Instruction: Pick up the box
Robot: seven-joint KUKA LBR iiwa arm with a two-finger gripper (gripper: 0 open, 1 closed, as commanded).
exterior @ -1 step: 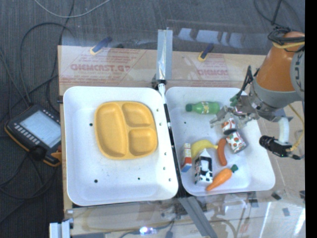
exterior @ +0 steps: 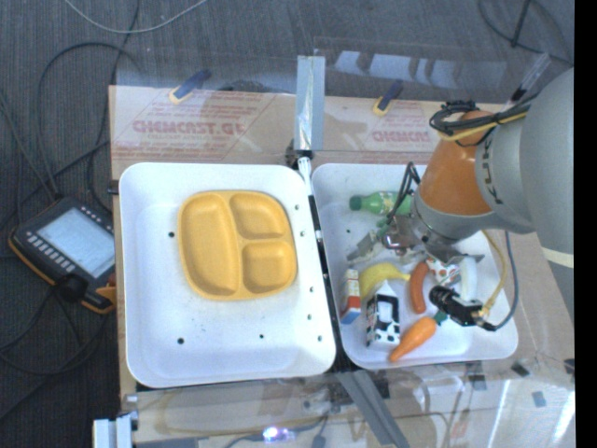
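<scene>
Lying in the right bin point(exterior: 504, 348), black-and-white cow-patterned box point(exterior: 381, 317), tool point(exterior: 399, 236) state unclear

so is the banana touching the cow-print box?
Cannot tell. In the camera view the banana lies right above the cow-print box in the right bin, with no plain gap or contact between them.

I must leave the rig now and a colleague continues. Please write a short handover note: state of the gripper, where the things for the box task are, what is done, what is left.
Gripper: low over the right bin, above its upper middle; whether it is open or shut cannot be told, and nothing is seen held.
Box: black-and-white carton, in the right bin near the front, between the banana and a carrot.
Left bin: holds a yellow divided tray.
Done: nothing lifted.
Left: reach the box, grip it, lift it.
</scene>
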